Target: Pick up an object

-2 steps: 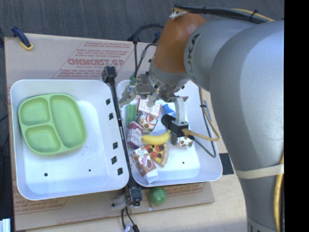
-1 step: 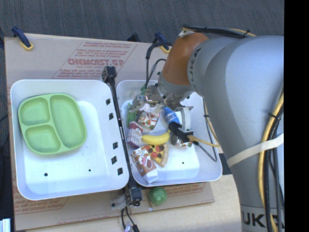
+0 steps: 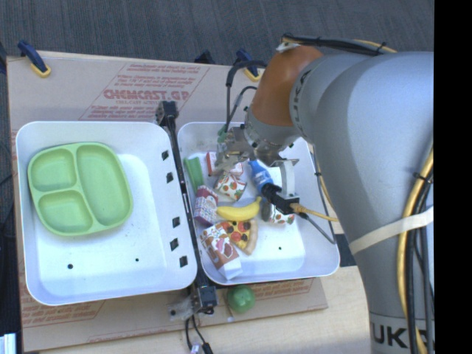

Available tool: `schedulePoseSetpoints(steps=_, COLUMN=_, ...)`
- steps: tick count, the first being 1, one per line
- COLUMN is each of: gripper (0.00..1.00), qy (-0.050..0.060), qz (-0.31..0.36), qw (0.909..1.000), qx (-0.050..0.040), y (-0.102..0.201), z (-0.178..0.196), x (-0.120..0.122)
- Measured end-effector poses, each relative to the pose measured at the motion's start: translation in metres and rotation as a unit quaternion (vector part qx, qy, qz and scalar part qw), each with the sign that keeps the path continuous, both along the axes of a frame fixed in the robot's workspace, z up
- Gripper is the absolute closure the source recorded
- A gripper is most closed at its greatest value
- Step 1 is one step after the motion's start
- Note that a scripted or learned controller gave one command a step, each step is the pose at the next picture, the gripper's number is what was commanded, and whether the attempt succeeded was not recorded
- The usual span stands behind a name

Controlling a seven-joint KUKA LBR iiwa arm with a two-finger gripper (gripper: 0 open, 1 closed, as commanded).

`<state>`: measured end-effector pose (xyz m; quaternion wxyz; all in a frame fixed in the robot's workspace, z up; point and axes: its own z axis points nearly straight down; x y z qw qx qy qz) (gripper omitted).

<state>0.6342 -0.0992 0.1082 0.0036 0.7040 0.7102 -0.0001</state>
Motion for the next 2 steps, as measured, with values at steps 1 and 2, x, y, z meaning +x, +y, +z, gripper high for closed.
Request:
schedulePoseSetpoints(steps=1, gripper=1.00, qy=0.001, qz=-0.001, qw=1.0000, qx=0.0033, y=0.054, z=0.099, x=-0.023)
schedulePoseSetpoints(steps=2, gripper=1.00, qy=0.004, qz=-0.002, qw=1.0000, qx=0.0022, y=0.014, z=0.107, x=-0.092)
